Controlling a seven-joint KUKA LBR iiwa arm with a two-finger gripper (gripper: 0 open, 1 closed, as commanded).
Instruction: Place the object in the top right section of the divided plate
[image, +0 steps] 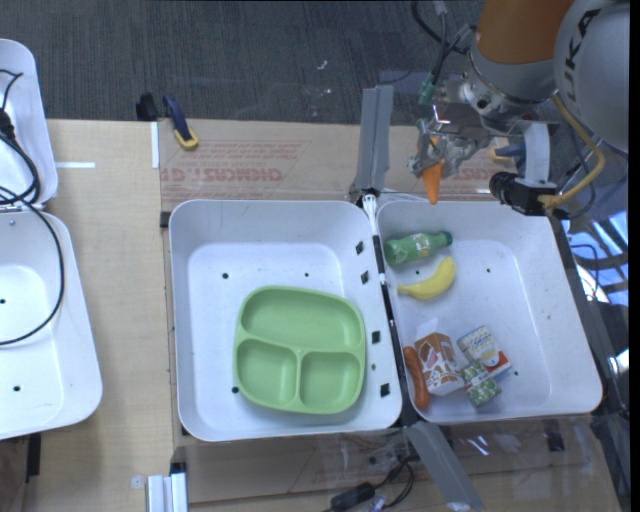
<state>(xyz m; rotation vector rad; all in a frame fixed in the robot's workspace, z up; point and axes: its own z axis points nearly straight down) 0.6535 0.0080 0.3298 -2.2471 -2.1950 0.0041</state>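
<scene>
A green divided plate (300, 349) lies in the left bin (200, 300), with one long section at its far side and two smaller ones at the near side. My gripper (437, 160) hangs above the far edge of the right bin (560, 300), shut on a small orange carrot (432, 184) that points downward between its fingers. The carrot is well clear of the bin floor and up and to the right of the plate.
In the right bin lie a green bottle (417, 245), a banana (429, 281), a red sausage (414, 375), a snack packet (437, 362) and small cartons (479, 365). A grey divider post (374, 140) stands between the bins. White trays (40, 300) sit at the left.
</scene>
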